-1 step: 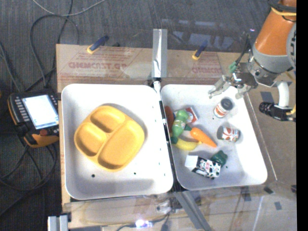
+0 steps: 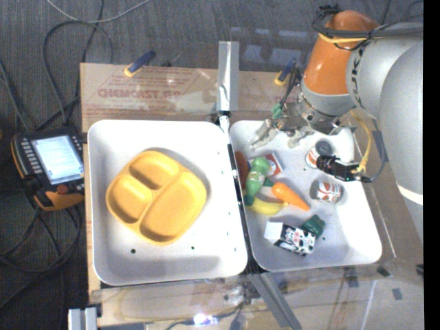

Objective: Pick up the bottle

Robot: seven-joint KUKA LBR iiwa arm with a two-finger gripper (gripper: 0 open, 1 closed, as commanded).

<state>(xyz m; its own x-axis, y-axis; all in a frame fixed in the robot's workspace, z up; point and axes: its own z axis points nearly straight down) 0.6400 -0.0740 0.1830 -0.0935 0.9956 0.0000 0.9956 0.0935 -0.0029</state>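
Over the right bin (image 2: 357, 253) I see my end effector (image 2: 278, 130) near the far left corner, fingers spread and released, grasping nothing. Just in front of it lies the green bottle (image 2: 257, 173), tilted along the bin's left wall, beside a yellow banana (image 2: 265, 207) and an orange carrot (image 2: 289, 195). Nearer me sits a black-and-white carton (image 2: 294, 238). On the desk, the left bin (image 2: 103, 253) carries a yellow divided plate (image 2: 157, 195).
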